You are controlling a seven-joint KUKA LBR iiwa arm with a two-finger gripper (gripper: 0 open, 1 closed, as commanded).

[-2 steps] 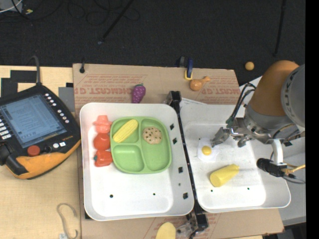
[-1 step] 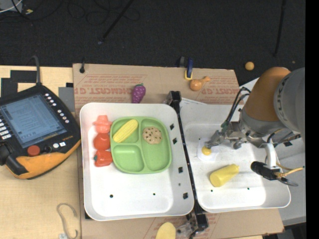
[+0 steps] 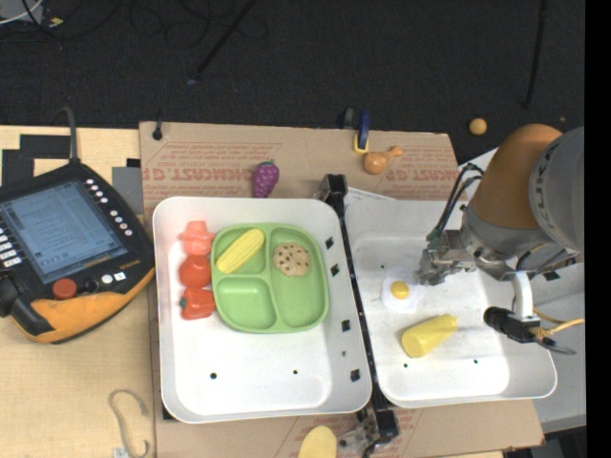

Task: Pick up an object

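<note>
The right bin holds a white fried-egg toy with a yellow yolk and, nearer the front, a yellow cheese-like block. My gripper hangs low over that bin's middle, just up and right of the egg toy, close to it. The grey arm with its orange band reaches in from the right. In the left bin a green divided plate carries a corn cob and a cookie. Red and pink toy foods lie beside the plate's left edge.
On the cardboard behind the bins lie purple grapes and an orange pear-shaped toy, by a blue clamp. A teach pendant sits at the left. A yellow lemon rests at the front edge; an orange ball far back.
</note>
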